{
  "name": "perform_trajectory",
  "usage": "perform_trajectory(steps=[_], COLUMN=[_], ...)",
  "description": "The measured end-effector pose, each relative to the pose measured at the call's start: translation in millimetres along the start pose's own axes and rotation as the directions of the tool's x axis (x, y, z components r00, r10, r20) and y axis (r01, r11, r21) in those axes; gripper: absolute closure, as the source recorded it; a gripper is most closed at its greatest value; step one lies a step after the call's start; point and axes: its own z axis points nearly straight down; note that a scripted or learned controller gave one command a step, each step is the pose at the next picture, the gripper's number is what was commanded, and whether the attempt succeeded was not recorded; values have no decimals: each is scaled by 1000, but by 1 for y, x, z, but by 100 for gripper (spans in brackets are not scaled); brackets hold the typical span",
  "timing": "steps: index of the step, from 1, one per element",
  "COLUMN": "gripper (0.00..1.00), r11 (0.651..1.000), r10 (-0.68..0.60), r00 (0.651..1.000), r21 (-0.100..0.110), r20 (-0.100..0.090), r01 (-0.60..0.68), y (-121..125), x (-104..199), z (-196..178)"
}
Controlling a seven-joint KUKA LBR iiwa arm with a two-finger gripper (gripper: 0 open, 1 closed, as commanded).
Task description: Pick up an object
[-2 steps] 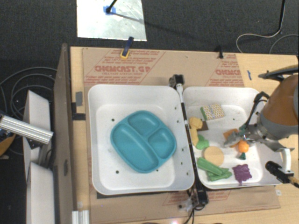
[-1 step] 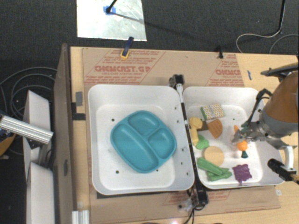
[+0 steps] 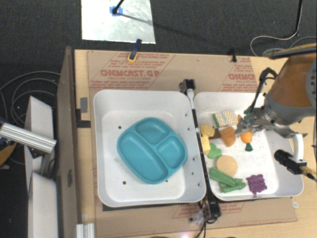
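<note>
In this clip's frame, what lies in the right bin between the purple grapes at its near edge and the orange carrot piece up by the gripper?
In the camera view, bare white bin floor separates the purple grapes from the carrot; nothing sits between them.

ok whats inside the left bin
The left bin holds one teal divided tray, lying flat on the white floor with nothing in its three compartments. The floor directly beneath the tray is covered, so that part can't be checked.

Arm over right bin (image 3: 292, 182), claw (image 3: 246, 128) low among toy food.
Left bin (image 3: 106, 133) holds teal divided plate (image 3: 151, 149). Claw near orange block (image 3: 228, 135) and small carrot (image 3: 247, 139); green beans (image 3: 226, 178), purple grapes (image 3: 256, 183) near front edge.
</note>
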Motion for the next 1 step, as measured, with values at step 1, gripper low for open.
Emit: perform_trajectory(steps=[1], gripper=[100], r11=[1000], r10=[0], r00=[1000], r21=[4], r20=[-2], r01=[0], y=[-6], x=[72], z=[-46])
